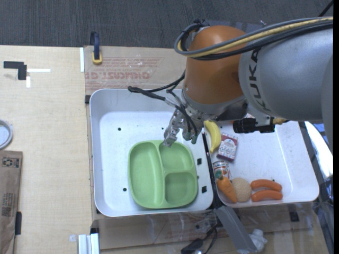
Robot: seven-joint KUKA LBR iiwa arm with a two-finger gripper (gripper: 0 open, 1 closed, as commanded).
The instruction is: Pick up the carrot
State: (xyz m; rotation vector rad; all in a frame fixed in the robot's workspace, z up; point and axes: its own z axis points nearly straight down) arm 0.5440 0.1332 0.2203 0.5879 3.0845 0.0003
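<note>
The carrot [226, 189] is a small orange piece lying in the right bin [296, 163] at its front left corner, beside a round beige bun [242, 189]. My gripper [179, 134] hangs over the left bin [108, 142], just above the back edge of the green divided plate [163, 174]. Its fingers stand slightly apart with nothing between them. The carrot lies well to the right of and nearer than the gripper.
In the right bin lie a banana [213, 135], a red packet [228, 147], a small can [221, 169] and two sausages [266, 190]. The arm's orange band [214, 62] looms over the bins' back. A divider wall runs between the bins.
</note>
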